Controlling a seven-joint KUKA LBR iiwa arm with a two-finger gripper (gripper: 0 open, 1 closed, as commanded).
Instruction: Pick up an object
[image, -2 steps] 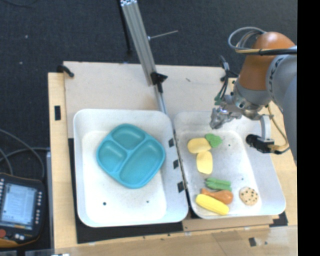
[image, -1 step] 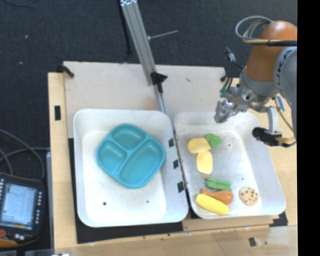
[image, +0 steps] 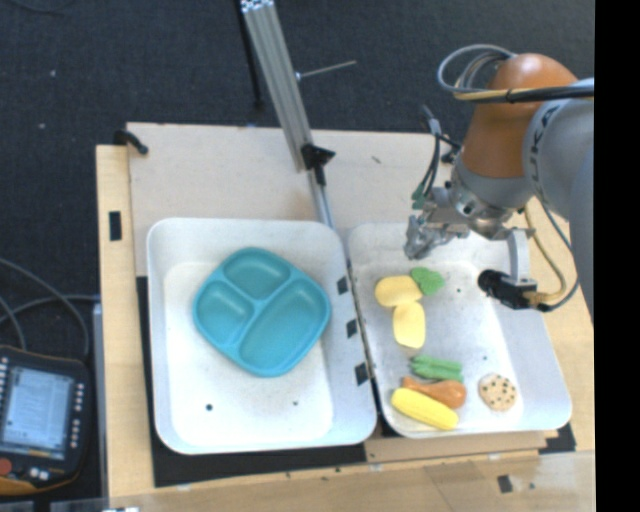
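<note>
My gripper (image: 420, 240) hangs over the far left part of the right bin (image: 530, 350), just above and behind a small green piece (image: 427, 280). Nothing shows between its fingers. Beside the green piece lies a yellow lump (image: 397, 291), with a pale yellow piece (image: 409, 325) just in front of it. Near the bin's front sit a green bean-like piece (image: 436, 367), an orange carrot (image: 436, 389), a yellow corn-like piece (image: 424, 408) and a round speckled cookie (image: 497, 392).
The left bin (image: 180, 400) holds a blue divided plate (image: 262, 310). A grey metal post (image: 285, 90) slants up from between the bins at the back. A black fitting (image: 505, 288) hangs off the arm over the right bin.
</note>
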